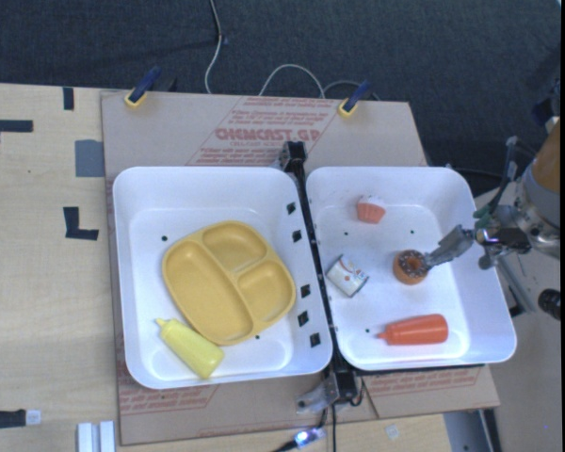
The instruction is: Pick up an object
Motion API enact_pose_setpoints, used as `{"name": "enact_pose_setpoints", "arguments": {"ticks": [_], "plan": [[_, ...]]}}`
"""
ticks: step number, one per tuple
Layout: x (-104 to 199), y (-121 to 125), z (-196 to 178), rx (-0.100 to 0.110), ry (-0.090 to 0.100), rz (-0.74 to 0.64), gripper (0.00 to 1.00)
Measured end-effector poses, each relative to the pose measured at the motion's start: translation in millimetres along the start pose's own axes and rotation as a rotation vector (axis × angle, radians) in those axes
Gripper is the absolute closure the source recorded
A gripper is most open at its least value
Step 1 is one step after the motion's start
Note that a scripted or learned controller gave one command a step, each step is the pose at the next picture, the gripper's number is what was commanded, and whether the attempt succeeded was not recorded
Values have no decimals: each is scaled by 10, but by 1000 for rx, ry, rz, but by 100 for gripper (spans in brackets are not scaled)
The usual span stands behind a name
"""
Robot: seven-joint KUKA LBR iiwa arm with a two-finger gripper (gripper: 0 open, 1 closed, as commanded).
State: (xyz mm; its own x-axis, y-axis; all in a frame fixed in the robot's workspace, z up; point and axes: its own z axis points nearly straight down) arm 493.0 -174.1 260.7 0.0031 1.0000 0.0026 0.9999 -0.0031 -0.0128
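Small round donut (411, 266) in right bin (452, 191), just beside hand (435, 256); hand's spread impossible to tell. Probably light, stiff, slick plastic; best pinched across its rim.

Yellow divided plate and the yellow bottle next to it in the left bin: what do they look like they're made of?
The yellow divided plate looks like moulded plastic with a matte finish: even colour, soft rounded compartment ridges, no sharp glare. The yellow bottle also looks plastic, perhaps softer, smooth with a faint sheen and a tapered nozzle; at this resolution I can't tell hard from squeezable. Both rest in the left bin, itself glossy white plastic by its look.
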Motion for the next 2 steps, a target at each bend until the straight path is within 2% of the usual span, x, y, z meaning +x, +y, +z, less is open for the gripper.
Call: {"name": "enact_pose_setpoints", "arguments": {"ticks": [1, 2], "plan": [[5, 22, -60, -11, -3, -4, 0], [-39, 55, 566, -6, -1, -3, 0]]}}
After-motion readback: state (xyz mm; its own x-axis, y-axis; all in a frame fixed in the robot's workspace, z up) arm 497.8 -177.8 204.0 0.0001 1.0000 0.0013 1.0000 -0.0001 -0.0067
